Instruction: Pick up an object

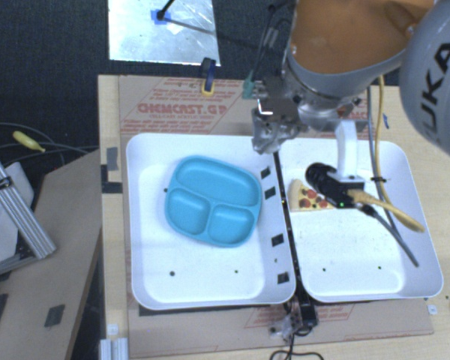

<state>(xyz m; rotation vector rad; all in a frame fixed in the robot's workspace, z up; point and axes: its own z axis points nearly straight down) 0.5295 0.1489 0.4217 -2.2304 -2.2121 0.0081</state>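
A blue plate [212, 201] with three compartments lies flat in the left bin [150, 276]. A toy pizza slice [307, 198] lies in the right bin [360, 276] near its left wall, with its right end hidden behind the robot's black wrist part. My gripper [268, 139] hangs over the far end of the divider between the two bins, beyond the blue plate's right corner and to the upper left of the pizza slice. I see nothing held in it.
The arm's big grey and orange body fills the upper right, above the right bin's far side. The bins rest on a cardboard sheet [172, 103]. A yellow-and-blue clamp [208, 77] sits on its far edge.
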